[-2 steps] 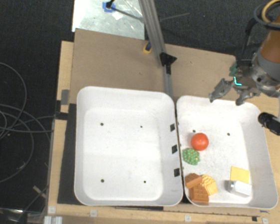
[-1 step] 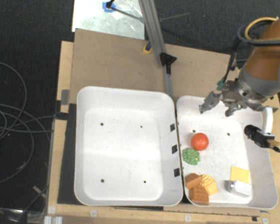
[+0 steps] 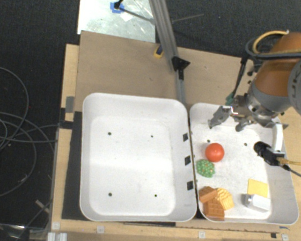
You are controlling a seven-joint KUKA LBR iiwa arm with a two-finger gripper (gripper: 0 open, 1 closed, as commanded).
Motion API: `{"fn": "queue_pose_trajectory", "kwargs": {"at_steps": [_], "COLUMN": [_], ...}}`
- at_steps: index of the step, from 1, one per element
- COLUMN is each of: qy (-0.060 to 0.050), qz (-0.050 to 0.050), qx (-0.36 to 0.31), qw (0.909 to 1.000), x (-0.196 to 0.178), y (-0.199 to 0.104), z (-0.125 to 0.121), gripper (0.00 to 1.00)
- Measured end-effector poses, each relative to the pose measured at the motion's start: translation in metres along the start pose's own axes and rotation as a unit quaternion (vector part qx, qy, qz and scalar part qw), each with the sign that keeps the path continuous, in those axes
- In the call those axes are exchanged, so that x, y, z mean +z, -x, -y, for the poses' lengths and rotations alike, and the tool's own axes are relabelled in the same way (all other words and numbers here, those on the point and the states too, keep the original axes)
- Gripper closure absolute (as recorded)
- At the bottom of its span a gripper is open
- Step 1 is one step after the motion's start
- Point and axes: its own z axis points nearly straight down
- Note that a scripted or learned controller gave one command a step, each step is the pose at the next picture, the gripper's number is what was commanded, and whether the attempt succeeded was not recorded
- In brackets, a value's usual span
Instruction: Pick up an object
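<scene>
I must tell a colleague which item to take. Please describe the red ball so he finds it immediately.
Look in the right bin, the one under the claw. The red ball lies near its left wall, just above the green object; it is the only round red thing there.

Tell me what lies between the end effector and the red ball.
Only bare white bin floor in the camera view: the end effector hangs above the red ball.
</scene>
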Motion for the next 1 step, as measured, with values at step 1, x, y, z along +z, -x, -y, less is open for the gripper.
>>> {"fn": "queue_pose_trajectory", "kwargs": {"at_steps": [1], "qy": [-0.001], "qz": [0.000], "qx": [0.000], "qw": [1.0000], "x": [0.0465], "y": [-0.0010], "z": [0.0088], "gripper": [0.00]}}
